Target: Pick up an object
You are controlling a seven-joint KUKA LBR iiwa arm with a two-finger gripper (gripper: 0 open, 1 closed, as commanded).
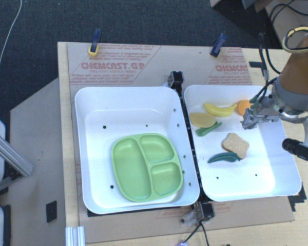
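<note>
The right bin (pixel 267 186) holds a yellow banana (pixel 219 109), an orange ball (pixel 243 106), a pale yellow chip-like piece (pixel 201 119), a short green pod (pixel 207 129), a tan bread slice (pixel 235 145) and a dark teal pepper (pixel 224 158). My gripper (pixel 250 121) hangs low over the bin's upper right part, just right of the banana's tip and below the orange ball. The bread lies a little below and to its left. Nothing is visibly between the gripper's tips.
The left bin (pixel 92 137) bears a green three-compartment plate (pixel 145 165). A black clip (pixel 175 79) sits at the top of the seam between the bins. Two clamps (pixel 94 42) (pixel 218 44) stand at the board's far edge. A black fitting (pixel 297 148) juts in at the right.
</note>
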